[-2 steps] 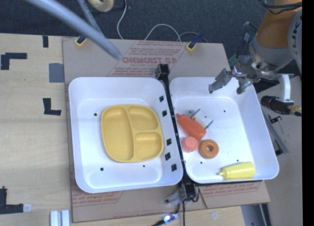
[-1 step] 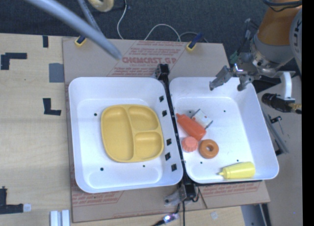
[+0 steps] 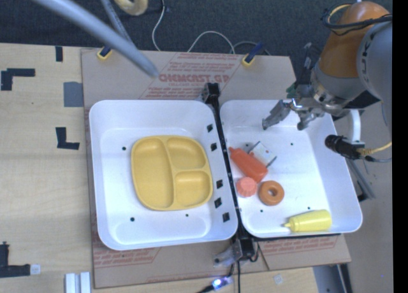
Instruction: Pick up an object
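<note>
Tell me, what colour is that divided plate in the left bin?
Yellow; the divided plate shows plainly in the overhead camera view.

- Two bins [image 3: 105, 158], shown in white.
- Divided plate [image 3: 171, 172], coloured plain yellow.
- Carrot [image 3: 248, 164] and ring [image 3: 272, 193], both rendered orange.
- Squeeze bottle [image 3: 309, 221], shown yellow.
- Arm [image 3: 357, 37], coloured grey with an orange band.

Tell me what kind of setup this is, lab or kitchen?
Most likely a robot lab bench, not a kitchen: two shallow white bins sit on cardboard, the arm's gripper hangs over the right bin, and the contents are toy-like: a yellow divided plate, orange carrot, donut.
</note>
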Controlling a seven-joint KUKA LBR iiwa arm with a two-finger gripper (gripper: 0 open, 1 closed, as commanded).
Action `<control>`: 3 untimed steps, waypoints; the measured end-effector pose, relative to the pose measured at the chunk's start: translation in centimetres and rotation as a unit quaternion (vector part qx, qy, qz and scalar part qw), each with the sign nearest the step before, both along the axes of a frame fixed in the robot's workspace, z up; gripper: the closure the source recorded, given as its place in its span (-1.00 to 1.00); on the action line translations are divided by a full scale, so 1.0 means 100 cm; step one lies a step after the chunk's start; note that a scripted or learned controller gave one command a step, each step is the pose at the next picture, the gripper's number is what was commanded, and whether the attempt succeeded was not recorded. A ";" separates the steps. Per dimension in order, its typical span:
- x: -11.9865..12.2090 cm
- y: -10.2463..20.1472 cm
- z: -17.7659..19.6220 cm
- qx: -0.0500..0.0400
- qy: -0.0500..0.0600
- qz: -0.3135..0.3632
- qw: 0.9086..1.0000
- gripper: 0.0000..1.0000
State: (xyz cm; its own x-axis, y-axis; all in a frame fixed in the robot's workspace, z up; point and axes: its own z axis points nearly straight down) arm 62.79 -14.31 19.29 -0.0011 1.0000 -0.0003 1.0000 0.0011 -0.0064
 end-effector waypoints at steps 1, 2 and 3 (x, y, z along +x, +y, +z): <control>0.002 0.004 -0.045 0.000 0.000 0.000 1.000 -1.00; 0.000 0.003 -0.109 0.000 -0.001 0.000 1.000 -1.00; 0.001 0.004 -0.096 0.000 -0.002 0.001 1.000 1.00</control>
State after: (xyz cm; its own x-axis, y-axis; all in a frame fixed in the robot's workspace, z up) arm 62.90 -13.90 9.73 -0.0029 1.0000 -0.0004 1.0000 0.0029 -0.0020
